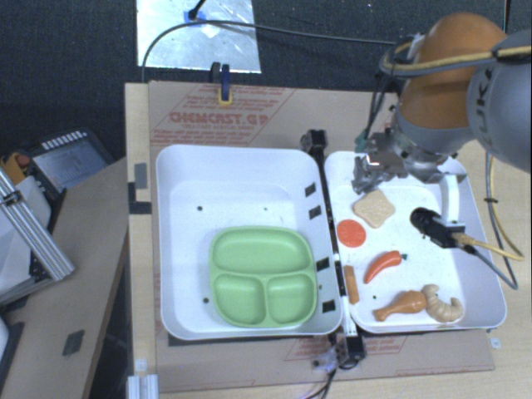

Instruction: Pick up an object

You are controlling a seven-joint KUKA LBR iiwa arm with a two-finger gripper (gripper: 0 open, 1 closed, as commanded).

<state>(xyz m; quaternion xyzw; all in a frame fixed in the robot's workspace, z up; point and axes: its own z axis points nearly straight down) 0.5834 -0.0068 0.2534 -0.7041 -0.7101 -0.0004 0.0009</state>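
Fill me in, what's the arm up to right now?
The KUKA arm reaches in from the right, its claw low over the back of the right bin, just above the toast slice. I can't see anything held. Still lying in that bin: a tomato slice, a red chili, a chicken drumstick and a shrimp. The left bin holds a green divided plate.

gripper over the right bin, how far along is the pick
Done: the gripper has reached the shallow white right bin, low at its far edge beside the tan bread-slice toy. In hand: nothing visibly held; the bread slice, red round slice, red chili pepper and brown drumstick all lie on the floor. Left: grasp and lift one.
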